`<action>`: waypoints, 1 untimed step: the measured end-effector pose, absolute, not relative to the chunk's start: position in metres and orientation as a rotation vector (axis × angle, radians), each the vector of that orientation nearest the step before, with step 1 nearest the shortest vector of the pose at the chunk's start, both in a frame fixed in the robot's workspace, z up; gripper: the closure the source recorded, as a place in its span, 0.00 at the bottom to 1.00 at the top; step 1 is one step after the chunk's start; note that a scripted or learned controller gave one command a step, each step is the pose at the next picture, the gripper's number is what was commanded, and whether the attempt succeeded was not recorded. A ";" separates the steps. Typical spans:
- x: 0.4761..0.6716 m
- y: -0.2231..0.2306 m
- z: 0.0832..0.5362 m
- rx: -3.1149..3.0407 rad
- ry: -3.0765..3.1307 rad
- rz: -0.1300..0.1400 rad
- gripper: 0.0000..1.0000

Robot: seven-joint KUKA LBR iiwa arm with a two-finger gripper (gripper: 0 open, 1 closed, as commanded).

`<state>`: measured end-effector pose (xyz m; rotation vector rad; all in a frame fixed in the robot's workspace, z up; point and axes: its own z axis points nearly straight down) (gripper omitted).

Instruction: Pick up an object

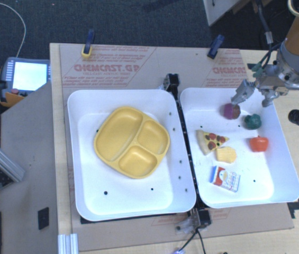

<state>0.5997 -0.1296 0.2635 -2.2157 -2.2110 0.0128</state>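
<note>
Camera view, upper right: claw (254, 96) spread wide, grasping nothing. Purple ball (230, 110) just under its left fingertip (240, 97); green lump (253, 121) slightly lower, in right bin (281, 189).

Red print on the brown board under the bins

The protective sheet (138, 65) covering the tabletop reads "CHEMCAST GP" in red behind the left bin, with smaller lines beneath too fine to read; the same print (228, 70) recurs partly behind the right bin.
</note>
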 end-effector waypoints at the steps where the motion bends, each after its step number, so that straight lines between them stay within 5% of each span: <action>1: 0.602 -0.129 0.270 -2.220 -2.221 0.001 0.00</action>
